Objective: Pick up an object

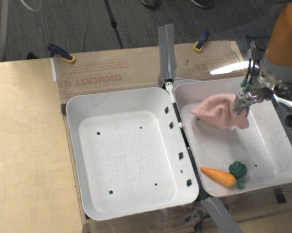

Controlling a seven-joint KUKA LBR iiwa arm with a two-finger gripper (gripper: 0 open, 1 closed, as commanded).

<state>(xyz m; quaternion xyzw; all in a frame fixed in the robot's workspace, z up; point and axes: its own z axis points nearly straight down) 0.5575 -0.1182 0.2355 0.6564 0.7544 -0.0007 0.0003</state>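
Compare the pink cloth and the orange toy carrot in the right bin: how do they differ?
The soft pink crumpled cloth is larger than the orange toy carrot with green top. The cloth is bunched and irregular; the carrot is slim and tapered. The cloth is at the claw; the carrot lies apart, near the front wall. Both are in the right white bin.

A crumpled pink cloth [219, 111] is bunched in the right bin's [276, 145] far half, one end lifted.

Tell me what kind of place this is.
Probably a robotics lab. A robot arm works over two white bins on a clamped cardboard-covered bench, tripod legs stand on grey carpet, and the pieces are a pink cloth and toy carrot.
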